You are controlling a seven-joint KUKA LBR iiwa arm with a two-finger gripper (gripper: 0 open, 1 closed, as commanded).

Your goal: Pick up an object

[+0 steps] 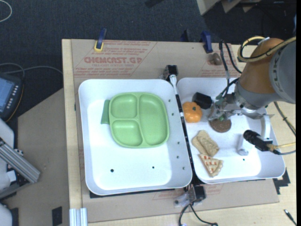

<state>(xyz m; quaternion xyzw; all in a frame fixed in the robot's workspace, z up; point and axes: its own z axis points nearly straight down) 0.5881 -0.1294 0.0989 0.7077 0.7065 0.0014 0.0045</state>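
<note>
Brown disc (pixel 220 125) under jaws (pixel 219 113), grip unclear, right bin (pixel 270 166) with orange (pixel 192 112), green tray (pixel 139 119) in left bin (pixel 94 140)

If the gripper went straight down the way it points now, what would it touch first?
Most likely the round brown object directly under the gripper in the right bin. The orange pumpkin-like toy sits off to its side, though depth is hard to judge.

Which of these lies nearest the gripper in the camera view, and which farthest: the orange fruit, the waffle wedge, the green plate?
Measured from the gripper in the right bin:
1. Orange fruit, just to its left in the same bin, by the divider.
2. Waffle wedge, at the front of the right bin.
3. Green plate, across the divider in the left bin.
</note>
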